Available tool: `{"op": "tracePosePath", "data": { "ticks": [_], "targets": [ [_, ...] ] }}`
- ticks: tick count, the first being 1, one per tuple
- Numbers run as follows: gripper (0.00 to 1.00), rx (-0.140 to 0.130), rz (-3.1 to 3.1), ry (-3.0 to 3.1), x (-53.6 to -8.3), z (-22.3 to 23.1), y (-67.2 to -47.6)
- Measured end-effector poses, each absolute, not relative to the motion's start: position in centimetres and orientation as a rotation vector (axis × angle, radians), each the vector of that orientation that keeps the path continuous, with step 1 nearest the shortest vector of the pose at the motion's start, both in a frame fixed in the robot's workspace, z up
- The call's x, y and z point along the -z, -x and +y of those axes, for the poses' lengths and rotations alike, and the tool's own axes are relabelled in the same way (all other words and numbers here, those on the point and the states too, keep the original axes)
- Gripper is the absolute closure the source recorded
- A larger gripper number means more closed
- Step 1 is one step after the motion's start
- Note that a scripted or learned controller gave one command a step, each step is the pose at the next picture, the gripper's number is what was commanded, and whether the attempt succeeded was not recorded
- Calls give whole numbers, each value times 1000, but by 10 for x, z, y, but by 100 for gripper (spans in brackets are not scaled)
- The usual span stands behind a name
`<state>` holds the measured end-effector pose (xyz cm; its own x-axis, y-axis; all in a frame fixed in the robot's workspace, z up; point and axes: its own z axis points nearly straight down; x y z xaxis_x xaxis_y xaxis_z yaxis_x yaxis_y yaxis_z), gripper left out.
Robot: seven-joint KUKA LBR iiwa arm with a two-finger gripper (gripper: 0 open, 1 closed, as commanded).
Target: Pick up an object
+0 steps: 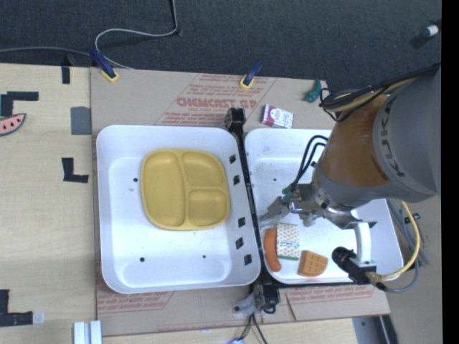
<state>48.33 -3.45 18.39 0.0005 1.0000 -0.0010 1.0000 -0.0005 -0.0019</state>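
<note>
The gripper (287,210) hangs low over the right bin (267,150), near its left wall. Its metal fingers (275,208) point left and slightly down, but they are small and blurred against the white floor, so whether they are spread or closed cannot be told. Nothing can be seen between them.

Just below the gripper lie three things near the bin's front edge. A small white packet (287,241) with print on it sits closest, just under the fingers; whether they touch it cannot be told. An orange sausage-shaped piece (270,249) lies just left of the packet, along the bin's left wall. A tan waffle-like square (312,264) lies to the right of the packet.

The arm (380,153) reaches in from the right, its orange band above the wrist and its grey body covering much of the right bin's far side. Black cables loop around the wrist.

In the left bin (115,192) rests a yellow divided plate (185,189). A small red and white packet (276,116) lies on the cardboard beyond the bins.
</note>
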Motion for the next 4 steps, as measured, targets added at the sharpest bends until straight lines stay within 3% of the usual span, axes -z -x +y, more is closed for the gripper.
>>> {"op": "tracePosePath", "data": {
  "ticks": [1, 2, 3, 4],
  "targets": [
    [0, -6, -2219, 2221, -107, -98, -528],
    [100, -4, -2219, 2220, -117, -97, -528],
    [100, -1, -2222, 2218, -184, -50, -484],
    [100, 0, -2223, 2218, -230, 19, -484]
  ]
}}
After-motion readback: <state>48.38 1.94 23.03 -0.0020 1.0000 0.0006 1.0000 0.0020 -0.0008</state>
